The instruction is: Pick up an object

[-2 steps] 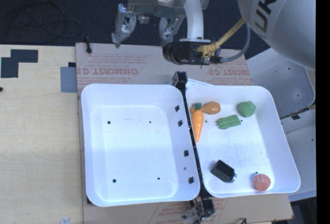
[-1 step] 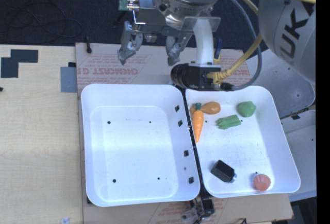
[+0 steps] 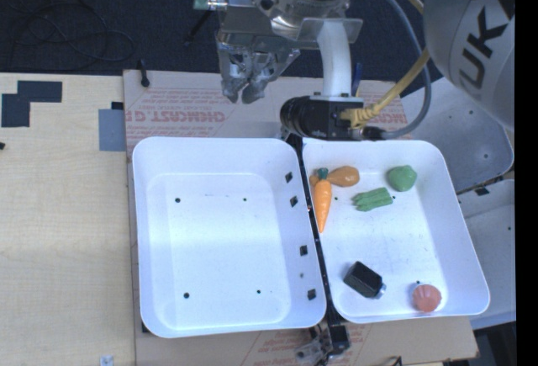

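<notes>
The fingers (image 3: pixel 245 89) hang nearly closed and hold nothing, above the left bin's (image 3: pixel 160 158) far edge. A toy carrot (image 3: pixel 321 203) lies in the right bin (image 3: pixel 454 213).

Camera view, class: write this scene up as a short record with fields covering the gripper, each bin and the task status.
gripper: raised above the bench, behind the bins, holding nothing
left bin: white, shallow
right bin: carrot, orange piece, green ball, green pod, black block, pink ball
task status: no object picked up yet
</notes>
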Robot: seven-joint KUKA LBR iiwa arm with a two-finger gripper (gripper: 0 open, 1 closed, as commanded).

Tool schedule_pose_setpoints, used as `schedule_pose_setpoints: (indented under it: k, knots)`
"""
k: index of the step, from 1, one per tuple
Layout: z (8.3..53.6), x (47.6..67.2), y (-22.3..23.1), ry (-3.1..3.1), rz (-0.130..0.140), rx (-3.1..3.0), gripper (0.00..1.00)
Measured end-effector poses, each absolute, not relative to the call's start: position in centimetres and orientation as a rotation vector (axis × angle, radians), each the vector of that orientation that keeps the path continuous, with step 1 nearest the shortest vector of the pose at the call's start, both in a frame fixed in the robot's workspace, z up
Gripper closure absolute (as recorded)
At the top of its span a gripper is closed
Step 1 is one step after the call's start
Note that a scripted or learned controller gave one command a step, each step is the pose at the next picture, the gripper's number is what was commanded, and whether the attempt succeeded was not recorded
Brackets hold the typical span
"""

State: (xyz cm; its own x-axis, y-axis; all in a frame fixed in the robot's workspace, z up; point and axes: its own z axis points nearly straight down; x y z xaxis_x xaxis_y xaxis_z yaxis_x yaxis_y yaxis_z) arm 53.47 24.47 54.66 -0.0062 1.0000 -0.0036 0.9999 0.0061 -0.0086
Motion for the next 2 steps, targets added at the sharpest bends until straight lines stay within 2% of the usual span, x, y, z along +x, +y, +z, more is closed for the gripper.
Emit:
schedule_pose_setpoints:
  k: [1, 2]
  knots:
    - [55.6, 53.4, 24.6, -2.230, 0.021, -2.205, 1.00]
    - [53.5, 57.0, 24.4, -2.219, 0.013, -2.220, 1.00]
